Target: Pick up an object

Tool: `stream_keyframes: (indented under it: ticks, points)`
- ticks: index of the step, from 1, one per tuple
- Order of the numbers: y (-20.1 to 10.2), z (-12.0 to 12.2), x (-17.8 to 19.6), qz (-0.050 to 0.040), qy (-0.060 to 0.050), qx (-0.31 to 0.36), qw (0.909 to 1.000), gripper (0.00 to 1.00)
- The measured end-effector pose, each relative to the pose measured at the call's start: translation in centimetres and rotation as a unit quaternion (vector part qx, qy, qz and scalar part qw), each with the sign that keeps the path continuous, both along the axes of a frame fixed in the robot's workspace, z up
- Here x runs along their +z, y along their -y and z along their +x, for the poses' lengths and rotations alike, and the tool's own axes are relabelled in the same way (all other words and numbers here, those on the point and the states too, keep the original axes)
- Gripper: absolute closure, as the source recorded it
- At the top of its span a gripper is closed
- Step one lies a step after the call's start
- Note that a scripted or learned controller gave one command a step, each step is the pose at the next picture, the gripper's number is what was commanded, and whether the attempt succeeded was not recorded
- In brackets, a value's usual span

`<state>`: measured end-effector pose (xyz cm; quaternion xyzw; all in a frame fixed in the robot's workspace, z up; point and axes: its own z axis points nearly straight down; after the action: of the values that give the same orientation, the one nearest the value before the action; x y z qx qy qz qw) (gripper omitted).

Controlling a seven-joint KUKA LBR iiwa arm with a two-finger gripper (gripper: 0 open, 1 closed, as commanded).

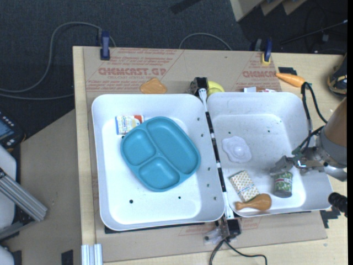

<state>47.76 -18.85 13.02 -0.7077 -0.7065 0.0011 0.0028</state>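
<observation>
- Gripper (288,164) sits low in the right bin (259,106), near its right wall, entering from the arm (336,142) at the right edge. Whether it is released or clenched cannot be told; the tip is too small and dark to resolve.
- Small green can (283,184) lies just below the gripper tip, touching or nearly so; no grasp is visible. Judged the likely target, given the gripper's position over it.
- Patterned packet (243,185) and brown drumstick toy (254,203) lie near the front wall, left of the can. Clear plastic piece (236,148) rests mid-bin.
- Left bin (105,164) holds a blue divided tray (159,153) and a small carton (127,123) at its upper left corner, well apart from the gripper.
</observation>
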Motion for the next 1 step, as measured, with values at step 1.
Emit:
stream_keyframes:
  ticks: [1]
  points:
    - [-0.52,0.04,-4.87,0.0001,0.000,0.001,1.0000,0.00]
